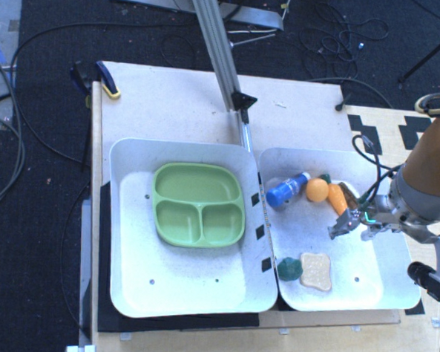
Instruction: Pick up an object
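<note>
Dark floor strewn with cables surrounds a pale bench (pixel 180 95), which carries two shallow white bins side by side.

Largest on it, the left bin (pixel 125 270) holds a green divided tray (pixel 199 205) lying flat near its middle, probably just set there as clutter. The right bin (pixel 369 292) holds the small pieces, loosely scattered as if tipped in: a blue bottle (pixel 286 190) on its side near the far-left corner, an orange ball (pixel 317 189) just beside it, an orange carrot-like piece (pixel 338 199) touching or nearly touching the ball, a tan slice of toy bread (pixel 317 272) towards the near edge, and a small dark-green lump (pixel 289 268) just beside the bread.

From the right edge the grey arm (pixel 427 184) reaches in low over the right bin. Its gripper (pixel 348 224) sits near the bin's middle; whether it is wide or narrow I cannot tell, and nothing is visibly held. My guess is the carrot-like piece is the likeliest target, lying just beyond the gripper towards the far edge; the bread lies nearer the front.
</note>
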Robot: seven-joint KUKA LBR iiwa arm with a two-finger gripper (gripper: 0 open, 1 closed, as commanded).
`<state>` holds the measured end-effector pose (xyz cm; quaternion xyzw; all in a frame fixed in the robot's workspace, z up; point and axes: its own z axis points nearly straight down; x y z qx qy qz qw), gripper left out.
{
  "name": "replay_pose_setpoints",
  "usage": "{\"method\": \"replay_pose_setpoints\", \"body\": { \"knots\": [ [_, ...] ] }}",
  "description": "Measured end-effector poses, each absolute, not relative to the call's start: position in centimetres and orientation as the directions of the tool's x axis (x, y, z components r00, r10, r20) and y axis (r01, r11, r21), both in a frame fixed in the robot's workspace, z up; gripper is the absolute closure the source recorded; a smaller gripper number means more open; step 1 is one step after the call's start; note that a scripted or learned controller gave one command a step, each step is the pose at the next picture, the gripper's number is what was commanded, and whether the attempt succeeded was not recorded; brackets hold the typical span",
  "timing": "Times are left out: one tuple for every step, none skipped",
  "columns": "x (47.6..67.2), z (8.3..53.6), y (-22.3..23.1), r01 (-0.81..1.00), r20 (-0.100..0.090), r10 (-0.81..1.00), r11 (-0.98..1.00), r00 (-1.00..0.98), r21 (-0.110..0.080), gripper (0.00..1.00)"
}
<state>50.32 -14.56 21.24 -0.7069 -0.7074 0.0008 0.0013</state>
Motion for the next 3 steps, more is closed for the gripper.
{"method": "replay_pose_setpoints", "body": {
  "knots": [
    [50.4,21.3,-14.6,1.000,0.000,1.000,0.001,-0.001,-0.001,0.00],
    [49.4,16.4,-14.7,1.000,0.001,1.000,-0.002,0.002,-0.005,0.00],
    [48.5,10.9,-13.9,1.000,0.002,1.000,-0.001,0.001,-0.006,0.00]
  ]
}}
